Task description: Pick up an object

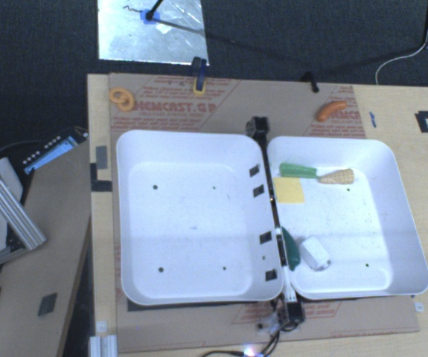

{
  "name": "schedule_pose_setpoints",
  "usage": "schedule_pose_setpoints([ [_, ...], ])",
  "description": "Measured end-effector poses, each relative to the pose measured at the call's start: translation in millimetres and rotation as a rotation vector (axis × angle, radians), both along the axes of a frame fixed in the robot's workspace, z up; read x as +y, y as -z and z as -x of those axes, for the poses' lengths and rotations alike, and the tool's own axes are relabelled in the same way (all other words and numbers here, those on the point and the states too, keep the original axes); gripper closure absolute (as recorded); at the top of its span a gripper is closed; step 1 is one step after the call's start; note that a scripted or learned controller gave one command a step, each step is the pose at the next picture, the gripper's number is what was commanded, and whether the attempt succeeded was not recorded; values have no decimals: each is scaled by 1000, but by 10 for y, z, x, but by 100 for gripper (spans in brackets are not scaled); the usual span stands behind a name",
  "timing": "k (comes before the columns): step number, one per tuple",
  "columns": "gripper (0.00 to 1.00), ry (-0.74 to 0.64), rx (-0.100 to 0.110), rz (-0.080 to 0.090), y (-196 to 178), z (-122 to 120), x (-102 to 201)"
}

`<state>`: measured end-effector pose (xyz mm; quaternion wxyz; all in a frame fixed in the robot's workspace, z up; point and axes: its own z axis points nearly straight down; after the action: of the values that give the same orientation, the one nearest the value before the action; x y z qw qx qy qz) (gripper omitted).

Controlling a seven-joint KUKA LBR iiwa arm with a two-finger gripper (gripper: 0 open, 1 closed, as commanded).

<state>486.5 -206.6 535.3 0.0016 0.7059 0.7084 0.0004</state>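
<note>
Candidates all sit in the right bin (400, 199): green-handled brush (314, 172) near the top, yellow square (289, 190) just below it, white block (315, 253) and a green piece (291, 250) by the divider. Jaws state: cannot tell. Best bet is probably the brush, well apart from the walls; grip across its handle. Left bin (191, 222) offers nothing useful.

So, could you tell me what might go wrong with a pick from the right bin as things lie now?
The white block and dark green piece touch near the right bin's inner wall, so fingers could hit the wall or grab both. The yellow square lies flat and may be hard to grip. The brush is long and might tilt.
</note>
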Motion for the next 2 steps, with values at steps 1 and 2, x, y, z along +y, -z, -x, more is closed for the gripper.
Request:
schedule_pose_setpoints([
  [1,100,0,0,0,0,0,0],
  [2,100,0,0,0,0,0,0],
])
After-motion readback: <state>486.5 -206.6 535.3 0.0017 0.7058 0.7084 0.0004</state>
